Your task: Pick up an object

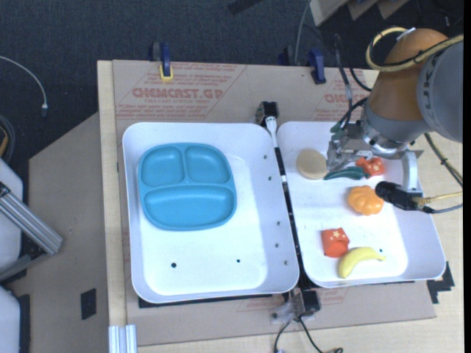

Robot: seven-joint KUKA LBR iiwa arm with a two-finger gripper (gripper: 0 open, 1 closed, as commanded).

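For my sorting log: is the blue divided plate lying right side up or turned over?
Right side up. The blue divided plate lies flat in the left bin, and its three hollow compartments face upward.

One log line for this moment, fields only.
tool low in right bin, over teal piece | banana, orange loose | blue plate left bin
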